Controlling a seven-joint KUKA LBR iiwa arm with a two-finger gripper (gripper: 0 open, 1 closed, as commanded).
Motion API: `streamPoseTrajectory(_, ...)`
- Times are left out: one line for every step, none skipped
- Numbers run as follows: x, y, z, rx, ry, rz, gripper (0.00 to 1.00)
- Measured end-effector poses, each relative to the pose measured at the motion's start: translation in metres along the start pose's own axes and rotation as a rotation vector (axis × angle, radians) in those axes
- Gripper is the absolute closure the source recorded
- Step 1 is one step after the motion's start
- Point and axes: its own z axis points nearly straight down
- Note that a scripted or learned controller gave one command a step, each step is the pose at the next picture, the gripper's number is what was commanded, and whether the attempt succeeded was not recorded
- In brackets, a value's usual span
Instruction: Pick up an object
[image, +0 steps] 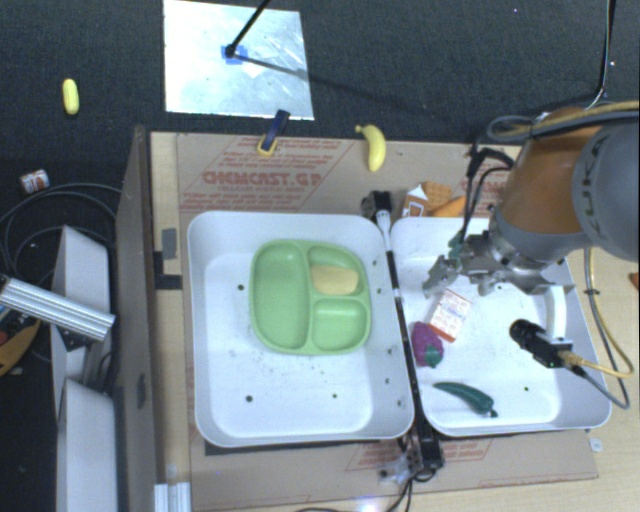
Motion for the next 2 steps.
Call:
streamPoseTrajectory(-0.031,-0.014,0.100,0.002,0.000,0.007,0.00)
streamPoseTrajectory(-0.031,-0.014,0.089,0.002,0.000,0.006,1.00)
